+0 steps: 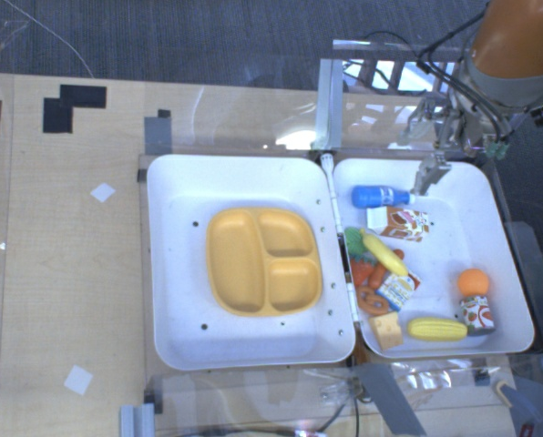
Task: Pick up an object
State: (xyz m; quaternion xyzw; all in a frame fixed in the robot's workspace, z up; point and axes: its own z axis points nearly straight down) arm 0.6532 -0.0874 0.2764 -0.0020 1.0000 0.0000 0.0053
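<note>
Overhead slanted view of a light wooden tabletop (62,271) bearing two shallow white bins side by side. The left bin (176,271) contains a yellow divided plate (262,260) with three compartments, lying flat near its centre. The right bin (504,244) contains the loose objects: a blue bottle (379,196) lying on its side near the far wall; a small printed carton (404,224) just in front of it; a yellow banana (384,252) lying slantwise over a cluster of red, green and printed items against the bin's left wall; a tan block (387,330) at the near left corner; a corn cob (436,329) lying along the near wall; and an orange ball (473,281) next to a brown-and-white patterned object (477,313) at the right.

The arm, orange-banded, enters at the upper right. Its hand (429,173) hangs above the far edge of the right bin, just right of the blue bottle, with nothing visible between the fingers; whether they are spread or pressed together cannot be told.
</note>
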